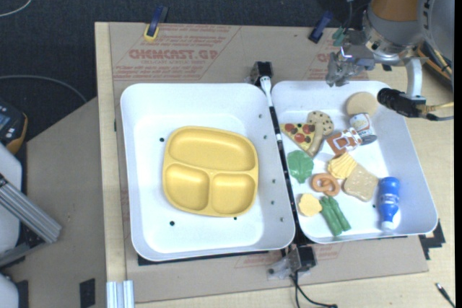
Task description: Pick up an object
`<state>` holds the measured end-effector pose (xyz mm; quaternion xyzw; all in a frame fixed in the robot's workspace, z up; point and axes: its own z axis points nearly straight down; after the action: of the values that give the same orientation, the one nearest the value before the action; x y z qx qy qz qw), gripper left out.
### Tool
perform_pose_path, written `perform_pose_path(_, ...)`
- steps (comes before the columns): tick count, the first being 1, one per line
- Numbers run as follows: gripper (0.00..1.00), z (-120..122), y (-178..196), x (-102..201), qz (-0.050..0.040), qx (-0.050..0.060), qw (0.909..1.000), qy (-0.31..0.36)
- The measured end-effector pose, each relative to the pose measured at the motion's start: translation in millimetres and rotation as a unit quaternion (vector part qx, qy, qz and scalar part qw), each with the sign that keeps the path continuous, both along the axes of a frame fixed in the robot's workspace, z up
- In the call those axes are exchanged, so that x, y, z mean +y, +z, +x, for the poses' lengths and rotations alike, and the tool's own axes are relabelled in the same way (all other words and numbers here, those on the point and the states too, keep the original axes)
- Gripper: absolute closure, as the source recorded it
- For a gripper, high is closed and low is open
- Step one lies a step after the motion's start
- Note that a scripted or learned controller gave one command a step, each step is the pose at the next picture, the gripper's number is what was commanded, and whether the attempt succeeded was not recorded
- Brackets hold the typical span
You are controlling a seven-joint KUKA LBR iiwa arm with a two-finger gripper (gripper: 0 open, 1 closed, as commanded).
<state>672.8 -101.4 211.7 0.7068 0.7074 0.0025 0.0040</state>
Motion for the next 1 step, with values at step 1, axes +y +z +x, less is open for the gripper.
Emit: perform_pose_path(1,1.00,1.0,14.8,0.0,0.0005,0.002,1.0000,0.000)
